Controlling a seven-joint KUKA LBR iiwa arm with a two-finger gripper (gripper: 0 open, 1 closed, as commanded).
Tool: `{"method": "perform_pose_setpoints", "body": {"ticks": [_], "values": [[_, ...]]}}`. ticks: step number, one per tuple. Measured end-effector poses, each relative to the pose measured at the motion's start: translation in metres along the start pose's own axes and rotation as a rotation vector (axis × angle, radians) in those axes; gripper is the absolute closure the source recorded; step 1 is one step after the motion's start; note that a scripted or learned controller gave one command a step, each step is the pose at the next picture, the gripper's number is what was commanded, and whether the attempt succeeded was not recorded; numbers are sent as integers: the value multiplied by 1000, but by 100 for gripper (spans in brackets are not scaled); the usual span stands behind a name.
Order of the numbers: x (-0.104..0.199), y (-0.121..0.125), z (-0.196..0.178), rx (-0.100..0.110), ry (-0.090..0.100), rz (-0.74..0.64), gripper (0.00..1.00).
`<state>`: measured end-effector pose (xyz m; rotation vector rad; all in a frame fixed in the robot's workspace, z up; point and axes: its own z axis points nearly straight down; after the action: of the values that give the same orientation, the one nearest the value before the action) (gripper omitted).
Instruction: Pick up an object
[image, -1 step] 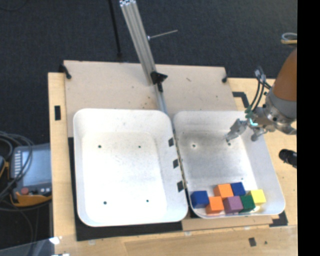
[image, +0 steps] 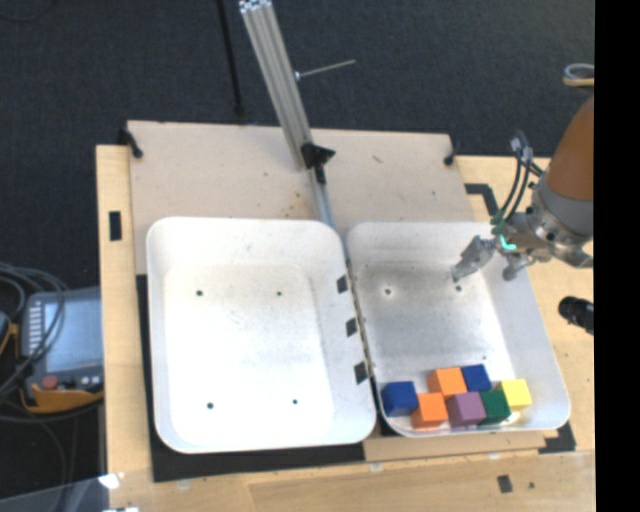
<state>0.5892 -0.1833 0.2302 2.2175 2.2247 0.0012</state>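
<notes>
Several small cubes lie clustered at the near end of the right bin (image: 420, 310): a blue cube (image: 399, 396), an orange cube (image: 449, 380), a second blue cube (image: 476, 377), a yellow cube (image: 516, 392), another orange cube (image: 431, 408), a purple cube (image: 465, 408) and a green cube (image: 495, 404). My gripper (image: 488, 270) hangs over the far right part of that bin, well away from the cubes. Its fingers are spread open and nothing is between them.
The left bin (image: 250, 330) sits beside the right one, with a low rim between them. A slanted aluminium post (image: 282, 85) rises behind the bins. A pendant and cables (image: 55, 345) lie off the bench at the left.
</notes>
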Motion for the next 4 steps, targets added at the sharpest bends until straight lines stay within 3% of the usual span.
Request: {"method": "perform_pose_setpoints", "body": {"ticks": [1,3,4], "values": [[-1,-8,61,6,-2,5,0],[0,-7,133,0,-4,8,0],[-1,-5,120,-7,-3,14,100]]}}
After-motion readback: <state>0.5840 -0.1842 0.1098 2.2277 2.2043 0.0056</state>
